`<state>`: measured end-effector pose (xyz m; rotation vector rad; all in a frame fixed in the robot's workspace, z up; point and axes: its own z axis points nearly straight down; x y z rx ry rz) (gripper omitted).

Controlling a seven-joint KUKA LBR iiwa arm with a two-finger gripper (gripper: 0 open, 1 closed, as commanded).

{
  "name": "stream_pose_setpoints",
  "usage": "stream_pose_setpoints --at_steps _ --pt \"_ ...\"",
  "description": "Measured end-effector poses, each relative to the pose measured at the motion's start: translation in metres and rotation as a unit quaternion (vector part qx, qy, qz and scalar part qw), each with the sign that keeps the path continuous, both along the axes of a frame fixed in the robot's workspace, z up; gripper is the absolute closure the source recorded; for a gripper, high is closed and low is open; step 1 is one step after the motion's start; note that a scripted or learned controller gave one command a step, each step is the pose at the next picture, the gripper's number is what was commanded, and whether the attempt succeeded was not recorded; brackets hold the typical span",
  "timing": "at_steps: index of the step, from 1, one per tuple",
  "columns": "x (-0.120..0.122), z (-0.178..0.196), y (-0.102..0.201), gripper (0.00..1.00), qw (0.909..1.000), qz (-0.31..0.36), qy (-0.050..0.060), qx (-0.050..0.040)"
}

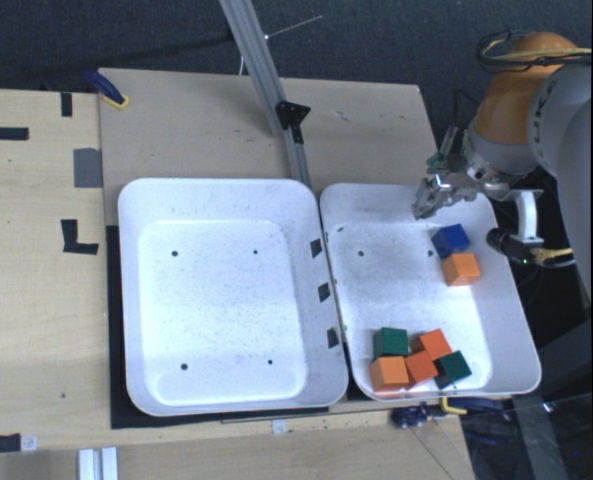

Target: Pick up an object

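Clustered blocks (416, 358) low, end effector (428, 200) above blue block (450, 239)

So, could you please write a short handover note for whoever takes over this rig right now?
Gripper: above the far end of the right white bin, nothing seen between its fingers; open or shut unclear.
Things: small blue cube and small orange cube just beside it; two green and three orange cubes clustered at the bin's near end.
Done: nothing lifted.
Left: grasp and lift one object; the blue cube is nearest.
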<state>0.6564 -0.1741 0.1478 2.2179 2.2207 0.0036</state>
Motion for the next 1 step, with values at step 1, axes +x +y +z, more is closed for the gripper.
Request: stream_pose_setpoints --at_steps 1 --pt "-0.0053 0.0607 -0.0042 1.0 1.0 0.0 -0.001 -0.0006"
